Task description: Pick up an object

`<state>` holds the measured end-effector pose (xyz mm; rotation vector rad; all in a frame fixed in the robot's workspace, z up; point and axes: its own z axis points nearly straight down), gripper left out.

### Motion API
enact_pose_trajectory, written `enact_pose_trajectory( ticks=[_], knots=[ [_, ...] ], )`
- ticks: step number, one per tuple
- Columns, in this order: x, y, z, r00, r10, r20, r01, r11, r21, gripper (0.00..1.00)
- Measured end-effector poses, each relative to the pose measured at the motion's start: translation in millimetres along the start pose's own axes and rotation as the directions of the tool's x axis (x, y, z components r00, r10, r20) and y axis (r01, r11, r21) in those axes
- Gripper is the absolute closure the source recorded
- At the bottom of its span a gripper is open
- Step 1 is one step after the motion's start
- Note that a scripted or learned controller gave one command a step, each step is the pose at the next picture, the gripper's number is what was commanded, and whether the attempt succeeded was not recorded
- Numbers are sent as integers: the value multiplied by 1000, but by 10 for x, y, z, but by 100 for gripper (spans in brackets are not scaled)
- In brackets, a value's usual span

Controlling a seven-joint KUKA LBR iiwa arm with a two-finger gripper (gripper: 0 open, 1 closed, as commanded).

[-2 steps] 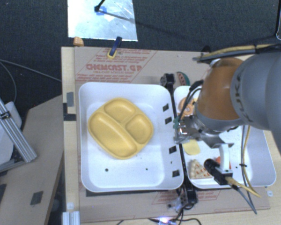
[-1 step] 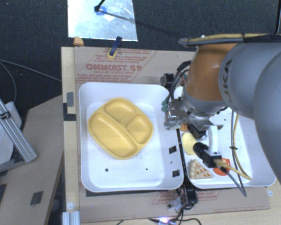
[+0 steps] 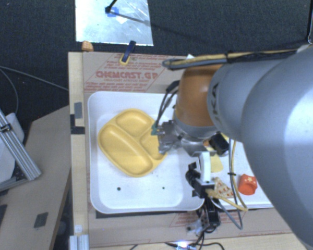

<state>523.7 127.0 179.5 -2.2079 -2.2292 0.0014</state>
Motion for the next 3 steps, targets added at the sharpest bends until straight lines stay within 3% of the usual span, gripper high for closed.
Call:
enact_pose_trajectory(
  ticks=[1, 3],
  knots=[
    [-369, 365, -497, 1000, 11, 3, -11, 1000, -11, 100],
    [-345, 358, -682, 1000, -2, 2, 2, 1000, -9, 100]
  ],
)
